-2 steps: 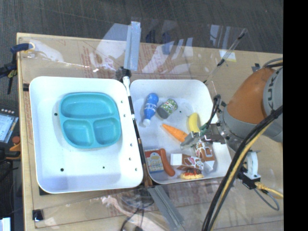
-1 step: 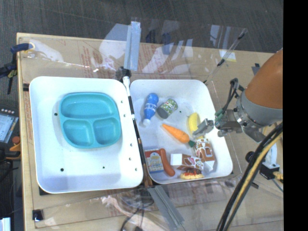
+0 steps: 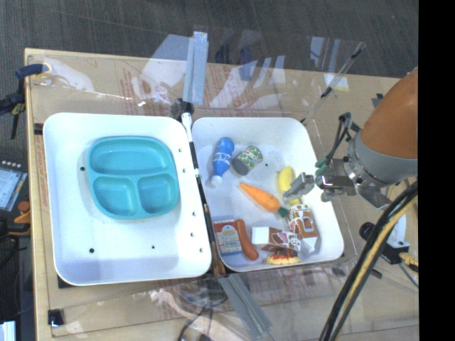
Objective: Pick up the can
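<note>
The can [image 3: 247, 159] lies on its side in the back half of the right bin [image 3: 307, 142], dark grey-green with a pale end, just right of a blue bottle [image 3: 221, 158]. My gripper [image 3: 301, 185] hangs over the right side of the same bin, beside a yellow fruit [image 3: 285, 178]. It is well right of the can and a little nearer the front. Nothing is seen in its grasp.
An orange carrot [image 3: 259, 197] lies between the can and the front items. A sausage [image 3: 246, 239], a small box [image 3: 229, 239], a brown-and-white carton [image 3: 303, 223] and a pizza slice [image 3: 283, 258] crowd the bin's front. The left bin [image 3: 64, 226] holds a turquoise divided plate [image 3: 134, 175].
</note>
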Robot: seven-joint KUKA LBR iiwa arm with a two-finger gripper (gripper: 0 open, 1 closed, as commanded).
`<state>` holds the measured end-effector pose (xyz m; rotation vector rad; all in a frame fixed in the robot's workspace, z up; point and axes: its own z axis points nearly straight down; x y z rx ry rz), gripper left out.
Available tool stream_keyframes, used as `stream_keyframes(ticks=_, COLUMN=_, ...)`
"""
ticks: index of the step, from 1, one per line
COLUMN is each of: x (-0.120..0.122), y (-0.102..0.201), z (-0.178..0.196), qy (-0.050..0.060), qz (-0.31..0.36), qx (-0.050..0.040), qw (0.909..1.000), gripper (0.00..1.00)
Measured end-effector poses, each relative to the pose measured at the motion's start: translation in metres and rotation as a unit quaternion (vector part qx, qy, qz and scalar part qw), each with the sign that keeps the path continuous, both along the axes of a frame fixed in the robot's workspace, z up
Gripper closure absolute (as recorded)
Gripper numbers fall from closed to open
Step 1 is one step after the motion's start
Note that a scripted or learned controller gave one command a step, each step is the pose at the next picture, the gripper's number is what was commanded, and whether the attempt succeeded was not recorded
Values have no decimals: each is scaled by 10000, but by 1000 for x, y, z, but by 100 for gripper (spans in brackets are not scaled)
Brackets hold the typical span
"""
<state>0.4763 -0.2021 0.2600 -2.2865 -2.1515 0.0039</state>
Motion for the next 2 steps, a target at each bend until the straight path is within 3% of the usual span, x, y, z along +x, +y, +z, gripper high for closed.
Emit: stream_keyframes(ticks=2, x=0, y=-1, z=19, qy=-1, qz=-499, qx=-6, qw=9988, gripper=0)
